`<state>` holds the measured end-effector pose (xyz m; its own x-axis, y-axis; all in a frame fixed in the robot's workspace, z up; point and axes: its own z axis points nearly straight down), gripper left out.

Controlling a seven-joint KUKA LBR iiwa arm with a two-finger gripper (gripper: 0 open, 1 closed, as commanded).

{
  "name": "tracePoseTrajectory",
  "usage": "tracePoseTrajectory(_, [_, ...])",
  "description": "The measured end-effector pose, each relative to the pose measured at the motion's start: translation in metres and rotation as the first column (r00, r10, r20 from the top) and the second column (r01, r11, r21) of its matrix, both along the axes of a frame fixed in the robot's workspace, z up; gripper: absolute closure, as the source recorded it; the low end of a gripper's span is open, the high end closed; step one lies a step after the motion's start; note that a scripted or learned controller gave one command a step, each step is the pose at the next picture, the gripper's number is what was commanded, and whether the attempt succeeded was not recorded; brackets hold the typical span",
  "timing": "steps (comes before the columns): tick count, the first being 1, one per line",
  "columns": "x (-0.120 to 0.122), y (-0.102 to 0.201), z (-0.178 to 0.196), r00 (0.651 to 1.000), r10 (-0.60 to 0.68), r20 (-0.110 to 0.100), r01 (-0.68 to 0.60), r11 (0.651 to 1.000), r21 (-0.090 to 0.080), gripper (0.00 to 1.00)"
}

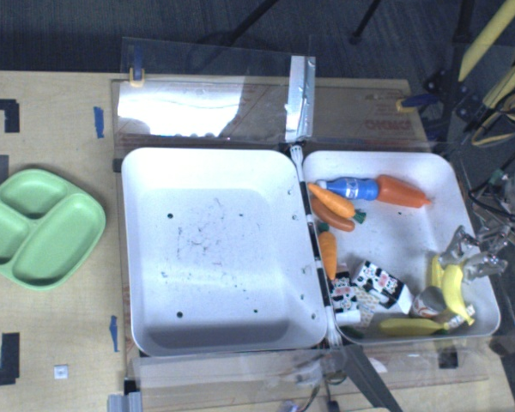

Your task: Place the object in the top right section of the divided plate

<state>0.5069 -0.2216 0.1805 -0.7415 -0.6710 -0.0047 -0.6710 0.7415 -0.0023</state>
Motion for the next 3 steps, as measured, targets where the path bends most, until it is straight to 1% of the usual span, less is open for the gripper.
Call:
tracePoseTrajectory(1, [0.000, 0.000, 0.000, 1.000, 0.000, 0.000, 0.000, 1.000, 0.000, 0.00])
tracePoseTrajectory(2, [0.017, -0.001, 0.040, 0.939, 0.344, 0.002, -0.344, 0.939, -0.002, 0.00])
tracePoseTrajectory(3, [-0.026, -0.001, 0.077, 0.889, 0.458, -0.001, -0.458, 0.889, -0.001, 0.00])
